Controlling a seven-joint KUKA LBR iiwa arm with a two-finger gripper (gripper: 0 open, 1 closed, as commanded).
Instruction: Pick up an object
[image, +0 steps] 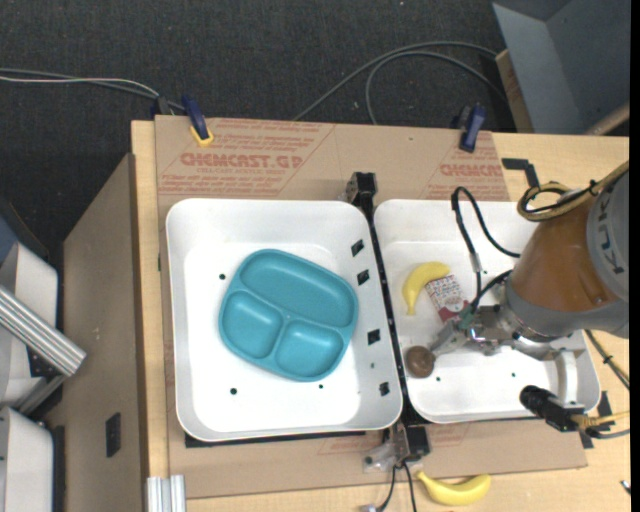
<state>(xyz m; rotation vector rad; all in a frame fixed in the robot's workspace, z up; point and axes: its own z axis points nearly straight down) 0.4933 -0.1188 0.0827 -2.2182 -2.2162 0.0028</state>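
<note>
The gripper (452, 333) is low in the right bin (480, 400), its jaws a little open and holding nothing. The brown round object (419, 361) lies just at its 7 o'clock. I judge this the approach step; next it should move over the object and close.

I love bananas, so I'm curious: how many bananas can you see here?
2. One banana lies in the right bin, beside a small packet. The other banana lies outside the bins, at the bench's front edge. The arm may hide more.
</note>
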